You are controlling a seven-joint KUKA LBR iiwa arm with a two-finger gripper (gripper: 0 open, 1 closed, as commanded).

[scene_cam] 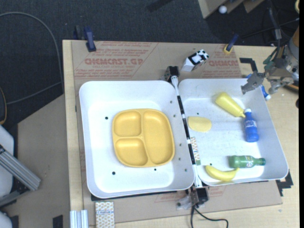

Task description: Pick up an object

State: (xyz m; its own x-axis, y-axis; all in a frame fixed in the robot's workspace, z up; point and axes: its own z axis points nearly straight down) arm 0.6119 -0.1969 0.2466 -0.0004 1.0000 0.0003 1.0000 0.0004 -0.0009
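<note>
The right bin (270,127) holds several objects. A yellow squeeze bottle (230,104) lies near its far side, with a blue bottle (251,128) just right of it. A pale yellow oval piece (200,124) lies by the left wall. A green bottle (245,162) and a banana (220,173) lie at the front. My gripper (260,86) hovers over the bin's far right corner, open, with nothing between its fingers. It is up and to the right of the yellow squeeze bottle.
The left bin (95,103) holds a yellow divided plate (142,137). A small black-and-white object (196,59) lies on the cardboard behind the bins. Clamps (89,38) grip the bench's far edge.
</note>
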